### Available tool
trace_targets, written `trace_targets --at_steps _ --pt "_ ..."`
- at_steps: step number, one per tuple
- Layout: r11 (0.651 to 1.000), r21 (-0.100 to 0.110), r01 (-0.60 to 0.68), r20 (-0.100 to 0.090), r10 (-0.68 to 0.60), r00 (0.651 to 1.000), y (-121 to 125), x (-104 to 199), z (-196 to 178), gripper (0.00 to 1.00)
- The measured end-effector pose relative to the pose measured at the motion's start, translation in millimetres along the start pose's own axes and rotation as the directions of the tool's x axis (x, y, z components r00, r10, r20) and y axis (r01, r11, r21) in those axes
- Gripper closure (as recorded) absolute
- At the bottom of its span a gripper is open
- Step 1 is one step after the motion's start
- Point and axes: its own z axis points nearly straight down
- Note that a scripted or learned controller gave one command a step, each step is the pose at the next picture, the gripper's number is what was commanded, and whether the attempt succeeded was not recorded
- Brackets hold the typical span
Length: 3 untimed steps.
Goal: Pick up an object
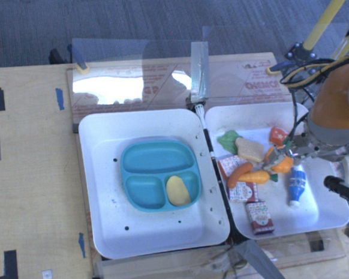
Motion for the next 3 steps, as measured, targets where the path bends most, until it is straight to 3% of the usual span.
trace_targets --at_steps 1,2,3 --pt "0.98 0.001 -0.197 0.002 0.197 0.98 13.3 -41.8 -99.9 0.0" --pt "0.991 0.002 -0.137 -0.002 0.137 0.991 -9.6 -16.6 -14.2 0.0" --pt "0.988 0.003 -0.155 0.0 0.155 0.988 58.3 -9.2 1.4 0.0"
